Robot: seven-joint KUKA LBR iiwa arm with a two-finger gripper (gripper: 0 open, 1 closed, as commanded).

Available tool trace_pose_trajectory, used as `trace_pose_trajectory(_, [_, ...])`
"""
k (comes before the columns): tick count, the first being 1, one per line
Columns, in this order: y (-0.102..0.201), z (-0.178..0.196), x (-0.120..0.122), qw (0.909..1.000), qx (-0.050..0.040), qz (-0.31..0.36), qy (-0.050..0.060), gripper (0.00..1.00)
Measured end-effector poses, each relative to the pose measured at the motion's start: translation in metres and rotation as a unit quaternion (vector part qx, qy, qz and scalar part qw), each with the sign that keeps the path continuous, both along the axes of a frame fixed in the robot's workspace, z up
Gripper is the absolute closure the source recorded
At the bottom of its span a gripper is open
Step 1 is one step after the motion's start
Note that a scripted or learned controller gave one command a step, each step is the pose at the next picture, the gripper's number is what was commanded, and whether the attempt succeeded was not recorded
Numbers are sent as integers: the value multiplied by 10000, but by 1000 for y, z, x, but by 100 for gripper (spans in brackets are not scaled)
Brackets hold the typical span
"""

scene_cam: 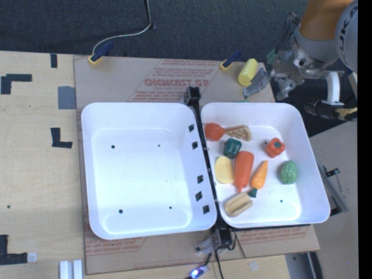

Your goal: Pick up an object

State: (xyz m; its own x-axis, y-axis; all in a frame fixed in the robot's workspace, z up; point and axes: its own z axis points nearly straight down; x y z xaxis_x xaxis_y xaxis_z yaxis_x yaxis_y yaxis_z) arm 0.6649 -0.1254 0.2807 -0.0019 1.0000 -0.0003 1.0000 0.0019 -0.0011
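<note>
My gripper [271, 89] hangs above the far right corner of the right bin [308, 156]. Its two dark fingers [256, 86] stand apart with nothing between them, so it is open. A yellow toy [248, 71] lies just left of the left finger, over the cardboard behind the bin, and I cannot tell whether they touch. In the right bin lie a red-orange spoon-shaped toy [213, 131], a tan piece [238, 133], a dark green toy [232, 147], a pale yellow toy [224, 170], an orange-red carrot [243, 169], a smaller orange carrot [259, 175], a tan roll [238, 204], a red pepper [275, 147] and a green ball [288, 172].
The left bin [139, 173] adjoins the right one along a black hinge strip [200, 156]. Both stand on a cardboard sheet [168, 80] held by blue clamps [100, 52]. A black cable [145, 10] runs across the dark floor behind.
</note>
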Motion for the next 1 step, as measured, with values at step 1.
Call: trace_pose_trajectory(1, [100,-99,2,10000,18,37,42,0])
